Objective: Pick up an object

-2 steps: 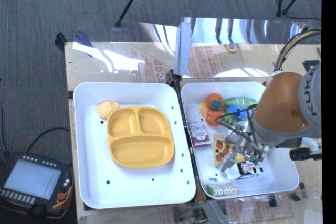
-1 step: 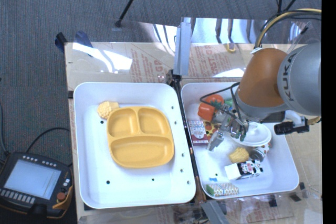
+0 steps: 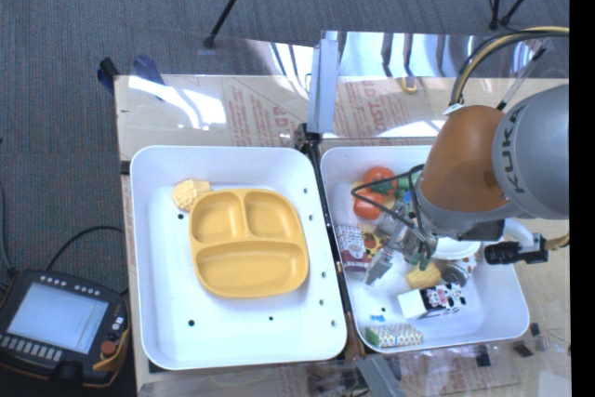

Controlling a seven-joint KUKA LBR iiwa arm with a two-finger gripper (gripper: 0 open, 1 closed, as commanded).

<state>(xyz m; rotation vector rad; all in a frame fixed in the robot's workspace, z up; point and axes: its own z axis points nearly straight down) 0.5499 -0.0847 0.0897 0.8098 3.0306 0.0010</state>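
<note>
While one arm [image 3: 502, 167] reaches into the right bin [image 3: 507, 316], its fingers [image 3: 389, 258] hang over the clutter; whether they are released or clenched I cannot tell, and no object shows between them. Nearest lies one small packet [image 3: 395, 336], then one white cow-print box [image 3: 429, 301], one yellow wedge [image 3: 423, 276], one red sachet [image 3: 352, 246] and, farthest, one smooth round tomato [image 3: 376, 186]. Two shallow white bins sit on the table [image 3: 232, 107]. Left bin [image 3: 167, 330]: one yellow three-part plate [image 3: 247, 242] and one bumpy yellow piece [image 3: 189, 193].
</note>
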